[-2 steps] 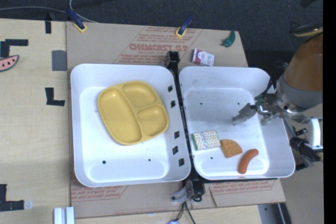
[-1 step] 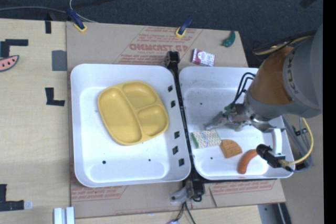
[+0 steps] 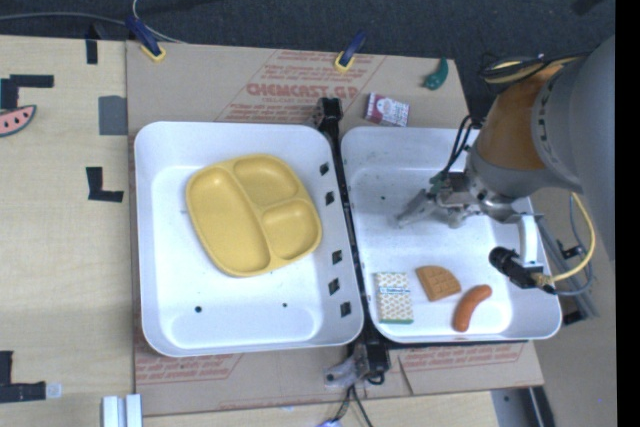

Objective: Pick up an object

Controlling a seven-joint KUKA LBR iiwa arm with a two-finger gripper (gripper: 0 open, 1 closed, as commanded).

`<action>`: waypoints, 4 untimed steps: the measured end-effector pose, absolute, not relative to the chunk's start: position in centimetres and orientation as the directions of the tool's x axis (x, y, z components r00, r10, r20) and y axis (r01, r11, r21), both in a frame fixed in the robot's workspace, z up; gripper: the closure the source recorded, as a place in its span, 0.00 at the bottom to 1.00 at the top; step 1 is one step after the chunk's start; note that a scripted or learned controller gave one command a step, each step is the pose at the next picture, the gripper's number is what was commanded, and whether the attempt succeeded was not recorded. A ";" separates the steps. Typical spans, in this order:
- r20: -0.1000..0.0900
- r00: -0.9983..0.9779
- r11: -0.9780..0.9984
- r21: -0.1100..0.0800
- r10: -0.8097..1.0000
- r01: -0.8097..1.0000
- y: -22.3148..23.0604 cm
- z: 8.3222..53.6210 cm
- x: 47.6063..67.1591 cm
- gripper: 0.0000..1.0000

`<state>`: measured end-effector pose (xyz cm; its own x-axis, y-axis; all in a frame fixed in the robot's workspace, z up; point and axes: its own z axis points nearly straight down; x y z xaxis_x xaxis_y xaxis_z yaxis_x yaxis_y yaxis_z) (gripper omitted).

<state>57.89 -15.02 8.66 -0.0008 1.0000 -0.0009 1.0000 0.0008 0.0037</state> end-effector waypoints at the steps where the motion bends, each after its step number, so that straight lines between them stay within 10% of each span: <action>1: -0.002 0.000 0.000 0.005 1.000 1.000 -12.2 8.7 53.3 0.00; 2: -0.004 0.000 0.000 0.007 1.000 1.000 -11.0 8.7 51.3 0.00; 4: -0.002 -0.002 0.002 0.004 1.000 1.000 -10.8 8.6 62.2 0.00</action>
<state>62.23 -10.82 8.59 -0.0022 1.0000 -0.0021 1.0000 0.0022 0.0043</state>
